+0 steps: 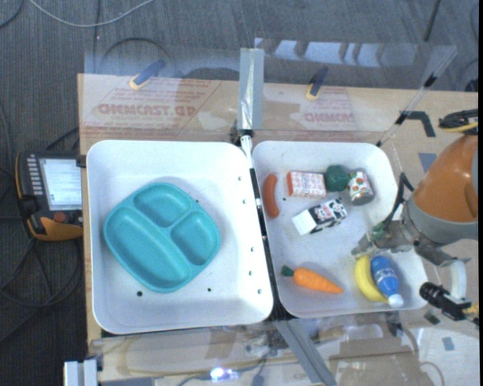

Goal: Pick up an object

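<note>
The right bin holds several objects. A red sausage lies by its left wall. A small orange-and-white box, a dark green object and a small can sit along the back. A black-and-white toy lies mid-bin and a carrot near the front. A banana and a blue bottle lie side by side at the front right. My gripper hangs low at the bin's right side, just above the banana and bottle. Nothing is visibly held.
The left bin holds a teal divided plate. The arm's orange band and grey wrist hang over the right bin's right rim. A clear panel stands behind the bins. A handheld device lies left of the bench.
</note>
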`<state>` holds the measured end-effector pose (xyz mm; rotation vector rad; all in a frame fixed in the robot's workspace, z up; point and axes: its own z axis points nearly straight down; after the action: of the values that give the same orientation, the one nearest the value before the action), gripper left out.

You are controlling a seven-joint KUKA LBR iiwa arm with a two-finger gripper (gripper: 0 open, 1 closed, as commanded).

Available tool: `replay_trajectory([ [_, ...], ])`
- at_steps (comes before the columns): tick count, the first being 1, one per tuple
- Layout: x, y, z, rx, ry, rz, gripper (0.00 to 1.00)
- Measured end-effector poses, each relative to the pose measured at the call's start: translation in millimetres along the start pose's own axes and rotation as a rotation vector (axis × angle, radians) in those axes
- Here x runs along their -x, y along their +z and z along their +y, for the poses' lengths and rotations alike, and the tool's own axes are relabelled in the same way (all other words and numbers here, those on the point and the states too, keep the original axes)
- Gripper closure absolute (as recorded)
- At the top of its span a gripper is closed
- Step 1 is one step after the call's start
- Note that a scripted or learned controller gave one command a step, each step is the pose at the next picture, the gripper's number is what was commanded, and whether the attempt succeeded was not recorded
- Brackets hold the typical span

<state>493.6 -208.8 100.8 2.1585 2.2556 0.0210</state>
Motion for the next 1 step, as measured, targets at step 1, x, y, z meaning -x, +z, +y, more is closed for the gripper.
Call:
replay_trajectory([
  [1,13.2,-3.0,-9.6,-0.023,-0.104,0.005,1.0],
])
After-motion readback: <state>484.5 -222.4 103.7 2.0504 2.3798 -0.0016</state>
